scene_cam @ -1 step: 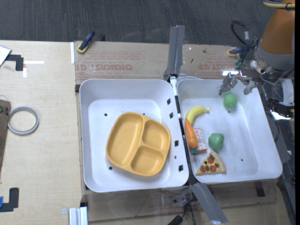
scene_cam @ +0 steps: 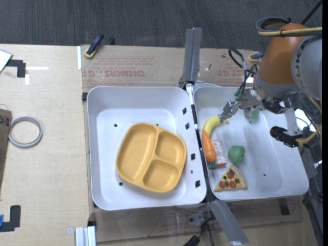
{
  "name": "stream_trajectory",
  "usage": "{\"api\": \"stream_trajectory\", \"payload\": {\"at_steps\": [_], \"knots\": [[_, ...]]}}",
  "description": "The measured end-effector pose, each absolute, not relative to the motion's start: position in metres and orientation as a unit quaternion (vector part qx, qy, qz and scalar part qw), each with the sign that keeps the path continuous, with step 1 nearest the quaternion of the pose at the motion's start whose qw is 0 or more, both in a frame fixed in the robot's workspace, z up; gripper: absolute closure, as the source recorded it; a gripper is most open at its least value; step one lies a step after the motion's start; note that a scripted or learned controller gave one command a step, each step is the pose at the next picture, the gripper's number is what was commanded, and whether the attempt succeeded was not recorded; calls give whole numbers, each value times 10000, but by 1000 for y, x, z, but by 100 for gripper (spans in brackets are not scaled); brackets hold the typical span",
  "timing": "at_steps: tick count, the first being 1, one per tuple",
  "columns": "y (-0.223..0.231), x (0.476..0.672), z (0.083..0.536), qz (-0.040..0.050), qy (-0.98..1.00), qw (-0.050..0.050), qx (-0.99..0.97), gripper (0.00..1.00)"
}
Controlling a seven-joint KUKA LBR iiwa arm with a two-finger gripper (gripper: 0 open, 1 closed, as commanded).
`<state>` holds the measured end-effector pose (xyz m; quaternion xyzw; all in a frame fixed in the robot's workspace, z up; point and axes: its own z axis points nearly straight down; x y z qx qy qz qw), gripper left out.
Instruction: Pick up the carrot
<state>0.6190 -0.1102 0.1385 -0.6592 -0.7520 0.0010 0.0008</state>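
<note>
The carrot [scene_cam: 207,145] is orange and lies lengthwise against the left wall of the right bin [scene_cam: 277,181], just below a yellow banana [scene_cam: 210,123]. My gripper [scene_cam: 227,113] hangs over the upper left part of that bin, right beside the banana's upper end and a short way above and to the right of the carrot. Nothing is visibly held in it. The grey arm with its orange band [scene_cam: 277,60] comes in from the upper right.
Beside the carrot sit a small red and white box [scene_cam: 219,154], a green round item [scene_cam: 236,154] and a pizza slice toy [scene_cam: 230,179]. A yellow divided plate [scene_cam: 151,158] lies in the left bin [scene_cam: 102,137]. A tape roll [scene_cam: 24,132] rests on the bench at left.
</note>
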Motion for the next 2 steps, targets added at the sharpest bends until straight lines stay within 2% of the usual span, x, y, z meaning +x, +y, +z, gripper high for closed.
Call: {"api": "stream_trajectory", "payload": {"at_steps": [1, 2], "knots": [[-112, 619, 148, 9, -7507, -4, -6606, 100], [-112, 619, 148, 9, -7508, -3, -6605, 0]]}}
